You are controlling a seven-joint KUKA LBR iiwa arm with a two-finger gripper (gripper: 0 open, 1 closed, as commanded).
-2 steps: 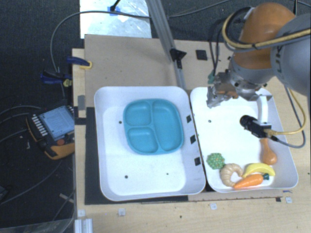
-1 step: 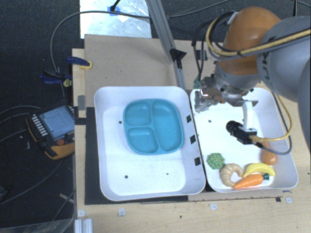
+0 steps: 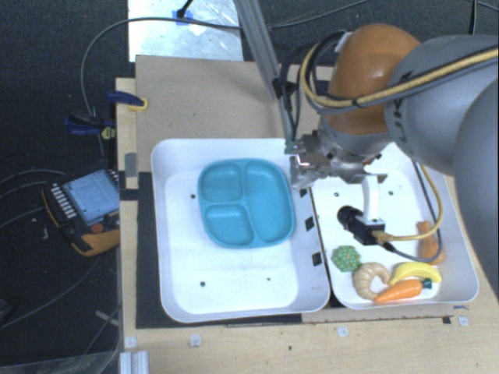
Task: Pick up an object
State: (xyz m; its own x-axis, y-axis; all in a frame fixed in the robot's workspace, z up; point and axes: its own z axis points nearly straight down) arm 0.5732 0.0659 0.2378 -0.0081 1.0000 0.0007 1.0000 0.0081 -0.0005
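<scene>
Looming closest, the arm [image 3: 444, 92] poises its claw [image 3: 306, 168] (open or closed, I cannot tell) at the inner rim of the right bin [image 3: 458, 284]. This looks like the approach stage, and next it needs to shift over and descend onto the carrot [image 3: 399, 291].

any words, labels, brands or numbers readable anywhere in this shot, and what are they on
No text can be read anywhere in this view.
Too blurred to read: the screen and keypad of the handheld device left of the bench.
No print visible on the blue divided plate or the left bin that holds it.
</scene>
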